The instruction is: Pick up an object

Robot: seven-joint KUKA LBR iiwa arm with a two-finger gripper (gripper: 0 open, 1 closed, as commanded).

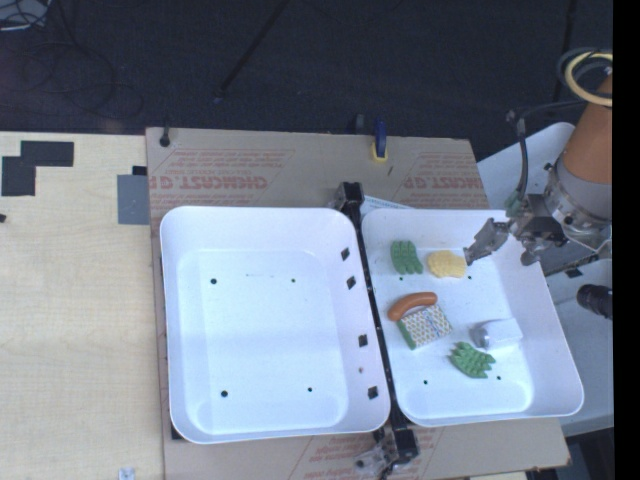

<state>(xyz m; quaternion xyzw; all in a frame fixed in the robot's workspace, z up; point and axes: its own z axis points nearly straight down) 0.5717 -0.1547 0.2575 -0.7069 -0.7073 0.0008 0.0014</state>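
The two-finger metal hand is held low over the right shallow white bin, just beside the small yellow oval object (seemingly lined up for grasping), whether spread or closed cannot be told.

Hand above right bin, near yellow piece, green toys, hot dog.

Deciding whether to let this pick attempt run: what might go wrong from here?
The gripper hovers beside the small yellow oval piece, which could get nudged rather than grasped. The orange sausage-shaped piece touches the grey mesh-patterned block, so a grab there may drag both.
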